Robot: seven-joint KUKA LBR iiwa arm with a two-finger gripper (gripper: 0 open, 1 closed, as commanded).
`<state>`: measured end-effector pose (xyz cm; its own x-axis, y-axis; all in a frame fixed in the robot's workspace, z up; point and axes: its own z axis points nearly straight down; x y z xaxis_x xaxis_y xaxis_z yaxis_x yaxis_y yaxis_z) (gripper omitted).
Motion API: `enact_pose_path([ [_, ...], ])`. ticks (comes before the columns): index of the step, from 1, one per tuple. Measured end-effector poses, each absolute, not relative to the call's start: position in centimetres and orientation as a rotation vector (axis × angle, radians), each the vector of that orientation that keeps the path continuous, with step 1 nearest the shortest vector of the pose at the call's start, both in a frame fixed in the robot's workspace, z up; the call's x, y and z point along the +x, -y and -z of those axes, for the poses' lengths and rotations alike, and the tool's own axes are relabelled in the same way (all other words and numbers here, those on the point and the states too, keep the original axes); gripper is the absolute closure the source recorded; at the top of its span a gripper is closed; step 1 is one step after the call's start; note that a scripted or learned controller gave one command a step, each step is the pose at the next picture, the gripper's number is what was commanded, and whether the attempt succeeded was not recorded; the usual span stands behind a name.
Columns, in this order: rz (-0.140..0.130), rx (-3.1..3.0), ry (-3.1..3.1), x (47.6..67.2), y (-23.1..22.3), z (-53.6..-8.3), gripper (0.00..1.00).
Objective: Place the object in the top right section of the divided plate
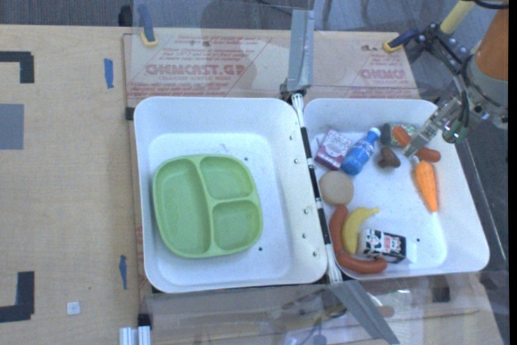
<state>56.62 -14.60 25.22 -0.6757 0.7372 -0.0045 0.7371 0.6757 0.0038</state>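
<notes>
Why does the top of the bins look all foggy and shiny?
In the camera view, clear plastic panels behind the two white bins catch pale glare, hazing the printed board; the green divided plate looks evenly lit and sharp, while the metal gripper is slightly blurred.

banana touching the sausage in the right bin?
Touching. The camera view shows the banana lying against the curved sausage, overlapping its inner edge with no white bin floor between them.

Two shallow white plastic bins (153, 125) sit side by side; one light green divided plate (208, 205) with three sections; one blue bottle (359, 152); one orange carrot (426, 185); one yellow banana (355, 225); one red sausage (349, 253); one small black-and-white carton (386, 246); one pink packet (332, 148).
</notes>
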Motion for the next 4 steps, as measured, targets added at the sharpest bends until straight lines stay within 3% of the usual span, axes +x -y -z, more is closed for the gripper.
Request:
enact_pose_path([
  [1, -0.002, 1.041, -2.962, 58.7, 8.1, -20.5, 1.0],
  [2, -0.002, 0.524, -3.096, 54.9, 0.8, -18.5, 1.0],
  [3, -0.002, 0.296, -3.126, 52.1, -6.7, -20.8, 1.0],
  [4, -0.003, 0.068, -3.138, 52.1, -11.6, -19.8, 1.0],
])
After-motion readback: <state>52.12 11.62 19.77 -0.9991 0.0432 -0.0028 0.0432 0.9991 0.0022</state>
